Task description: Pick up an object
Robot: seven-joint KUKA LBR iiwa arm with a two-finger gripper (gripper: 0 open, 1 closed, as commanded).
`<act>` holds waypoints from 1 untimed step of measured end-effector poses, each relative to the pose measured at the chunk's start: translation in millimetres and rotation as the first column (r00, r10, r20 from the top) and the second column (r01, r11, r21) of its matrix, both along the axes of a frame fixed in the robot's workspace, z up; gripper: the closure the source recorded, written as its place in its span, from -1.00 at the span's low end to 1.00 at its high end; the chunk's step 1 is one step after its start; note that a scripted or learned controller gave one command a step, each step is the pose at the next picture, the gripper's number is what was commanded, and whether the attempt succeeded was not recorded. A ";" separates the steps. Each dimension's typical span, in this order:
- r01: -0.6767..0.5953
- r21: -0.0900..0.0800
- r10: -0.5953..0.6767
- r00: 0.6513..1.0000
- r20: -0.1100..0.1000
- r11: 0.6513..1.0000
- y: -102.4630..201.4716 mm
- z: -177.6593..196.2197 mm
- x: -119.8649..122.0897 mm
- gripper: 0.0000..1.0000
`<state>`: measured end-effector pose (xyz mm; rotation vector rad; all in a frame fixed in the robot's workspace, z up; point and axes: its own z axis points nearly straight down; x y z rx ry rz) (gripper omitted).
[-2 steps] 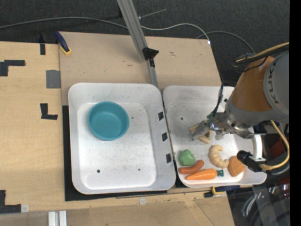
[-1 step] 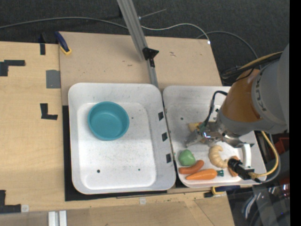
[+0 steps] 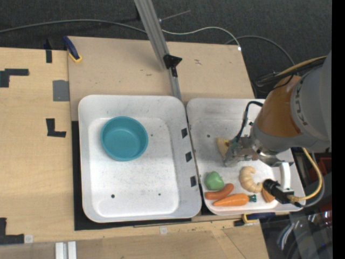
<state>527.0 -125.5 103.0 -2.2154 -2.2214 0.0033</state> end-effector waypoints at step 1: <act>0.002 -0.003 -0.002 1.000 0.008 1.000 -7.8 59.5 1.7 1.00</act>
